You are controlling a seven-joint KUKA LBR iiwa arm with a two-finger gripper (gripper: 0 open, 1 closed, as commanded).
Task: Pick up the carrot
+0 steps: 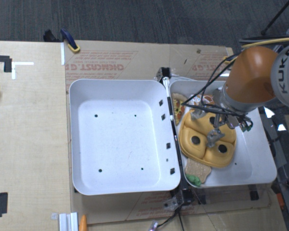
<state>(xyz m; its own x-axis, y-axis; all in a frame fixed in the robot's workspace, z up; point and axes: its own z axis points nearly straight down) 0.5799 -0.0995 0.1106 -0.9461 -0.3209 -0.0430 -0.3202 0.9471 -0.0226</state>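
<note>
carrot cannot be told apart in right bin [260, 170].

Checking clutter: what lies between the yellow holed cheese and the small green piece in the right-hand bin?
A tan bread slice, seen in the camera view.
</note>
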